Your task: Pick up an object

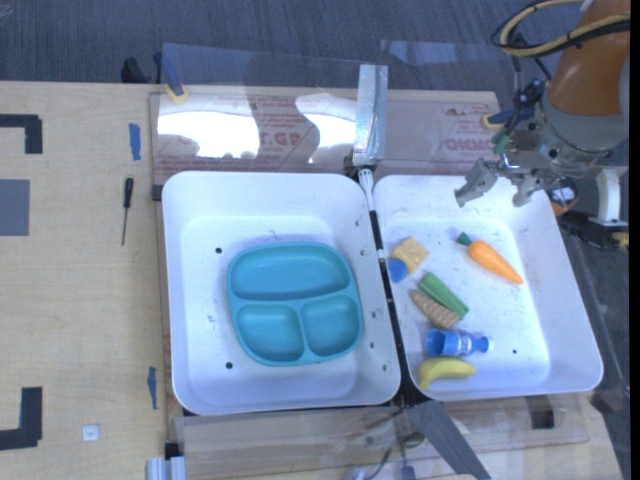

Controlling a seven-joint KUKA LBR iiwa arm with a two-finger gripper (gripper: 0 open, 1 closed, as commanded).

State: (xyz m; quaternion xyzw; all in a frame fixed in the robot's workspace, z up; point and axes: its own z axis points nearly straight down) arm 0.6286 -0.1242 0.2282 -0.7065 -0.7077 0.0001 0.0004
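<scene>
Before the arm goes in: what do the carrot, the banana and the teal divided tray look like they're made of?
Carrot: seemingly moulded plastic, smooth uniform orange with a green stub, a toy rather than real. Banana: likewise probably plastic, evenly yellow and slightly glossy. Teal divided tray: apparently hard plastic, matte to satin, with rounded moulded compartment walls. None can be confirmed by look alone.

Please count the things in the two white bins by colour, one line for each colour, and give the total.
Orange: 1, the carrot
Green: 1, the green piece
Blue: 1, the bottle
Yellow: 2, the banana and the cheese wedge
Tan: 1, the cracker
Turquoise: 1, the divided plate
Total: 7
</scene>
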